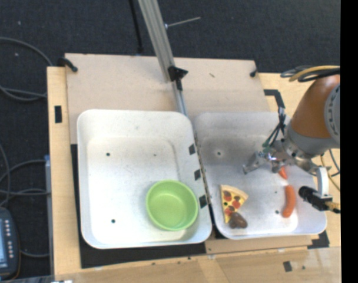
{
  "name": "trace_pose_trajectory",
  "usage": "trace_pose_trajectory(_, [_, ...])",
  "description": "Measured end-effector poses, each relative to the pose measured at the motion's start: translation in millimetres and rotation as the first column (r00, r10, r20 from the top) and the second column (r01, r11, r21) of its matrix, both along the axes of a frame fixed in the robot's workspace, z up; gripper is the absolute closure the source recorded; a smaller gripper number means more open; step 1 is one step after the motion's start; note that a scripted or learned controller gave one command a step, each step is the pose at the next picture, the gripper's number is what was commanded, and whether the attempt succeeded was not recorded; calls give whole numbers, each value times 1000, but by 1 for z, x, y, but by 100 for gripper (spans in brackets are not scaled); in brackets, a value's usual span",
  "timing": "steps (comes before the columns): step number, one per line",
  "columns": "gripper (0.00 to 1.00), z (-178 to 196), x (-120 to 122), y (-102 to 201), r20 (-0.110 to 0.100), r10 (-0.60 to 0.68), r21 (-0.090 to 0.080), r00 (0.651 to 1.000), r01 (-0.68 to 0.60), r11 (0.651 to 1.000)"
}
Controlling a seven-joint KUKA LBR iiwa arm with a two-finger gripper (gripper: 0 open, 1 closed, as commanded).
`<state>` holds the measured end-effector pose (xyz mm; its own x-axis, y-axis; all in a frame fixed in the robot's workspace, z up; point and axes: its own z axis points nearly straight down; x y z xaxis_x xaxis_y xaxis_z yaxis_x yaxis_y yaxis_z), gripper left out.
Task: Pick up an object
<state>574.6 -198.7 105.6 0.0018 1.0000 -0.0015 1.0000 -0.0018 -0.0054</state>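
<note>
Camera view puts my gripper (272, 161) low over the right bin (238, 128), I judge to reach the sausage (289, 201) just beside it or the pizza slice (232, 200), though its grip is unreadable.

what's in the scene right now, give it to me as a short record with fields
left bin: holds a green bowl near its front right corner
right bin: holds a pizza slice, a brown lump touching the slice's tip, and an orange sausage
arm: reaches in from the right, orange band above the wrist
gripper: low over the right bin, behind the sausage
held object: none visible
finger state: cannot tell
</note>
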Motion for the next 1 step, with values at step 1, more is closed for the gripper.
trace_pose_trajectory(1, [100, 15, 3, 0, 10, -4, 0, 1000, 4, 1000])
